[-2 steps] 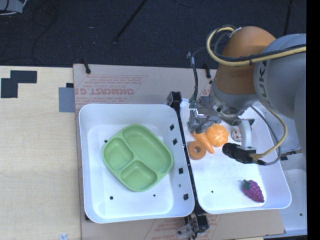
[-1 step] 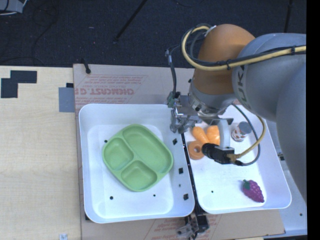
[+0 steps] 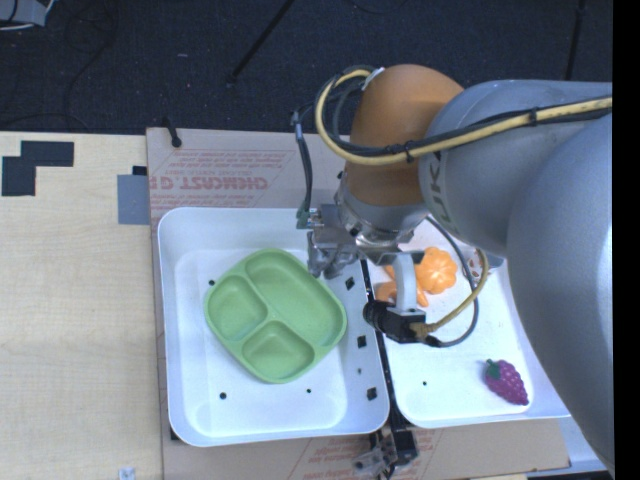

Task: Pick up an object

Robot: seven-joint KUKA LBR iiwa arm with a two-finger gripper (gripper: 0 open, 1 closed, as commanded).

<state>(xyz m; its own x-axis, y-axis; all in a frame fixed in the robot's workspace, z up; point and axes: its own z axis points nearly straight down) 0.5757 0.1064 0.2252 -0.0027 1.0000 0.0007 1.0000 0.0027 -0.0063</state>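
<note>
The gripper [image 3: 323, 256] hangs just over the upper right edge of the green plate [image 3: 275, 315], low above the corner of the left bin [image 3: 178, 368] in which that plate lies. Its tip is tucked under the wrist, so I cannot tell whether it is released or clenched, and nothing shows as held.

The step in hand looks like the approach, with no object lifted yet. The plate (a three-compartment one, lying flat and turned at an angle) is the nearest candidate. An orange toy fruit [image 3: 437, 270] sits to the right of the plate, across the wall between the bins, in the right bin [image 3: 450, 413]. A purple grape bunch [image 3: 507, 381] lies farther right of the plate and lower, well apart from it.

If the plate is the target, the next move probably calls for a short descent onto its thin raised rim, since the body is too wide to span. After that comes a firm close and a level lift.
</note>
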